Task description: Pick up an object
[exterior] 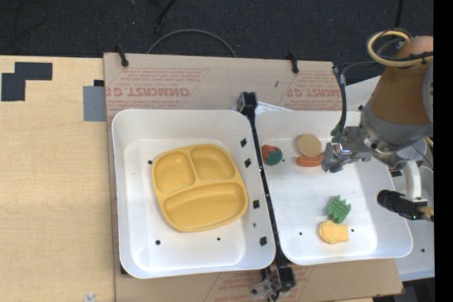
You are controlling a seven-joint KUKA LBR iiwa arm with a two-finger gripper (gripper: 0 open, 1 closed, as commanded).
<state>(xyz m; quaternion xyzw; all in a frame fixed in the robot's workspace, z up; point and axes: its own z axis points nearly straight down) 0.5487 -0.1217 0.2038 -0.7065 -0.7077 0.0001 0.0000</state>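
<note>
**Operator:** Bins first: what is sitting where?

**Spotter:** You are looking at two white bins lying side by side. The left bin (134,152) is holding a yellow divided tray (200,187), which is resting flat near its middle with three compartments facing up. The right bin (375,244) is carrying the small pieces. A round tan disc (308,145) is lying toward the far side, with an orange sausage-shaped piece (308,161) touching its near edge. A small red and green piece (272,153) is sitting further left, close to the divider between the bins. Toward the near side, a green leafy piece (338,208) is lying just beside a yellow lump (333,233), the green one on the far side of the yellow.

**Operator:** And the arm?

**Spotter:** Your arm is reaching in from the right, its tan and grey body hanging over the right edge of the right bin. The gripper (334,158) is sitting low, just right of the sausage piece and the disc, and appears to be almost touching the sausage's right end.

**Operator:** Is it gripping anything?

**Spotter:** I cannot tell whether it is released or clenched; the metal tip is too small and dark for that. Nothing is showing between its tips, and every piece is lying on the bin floor.
</note>
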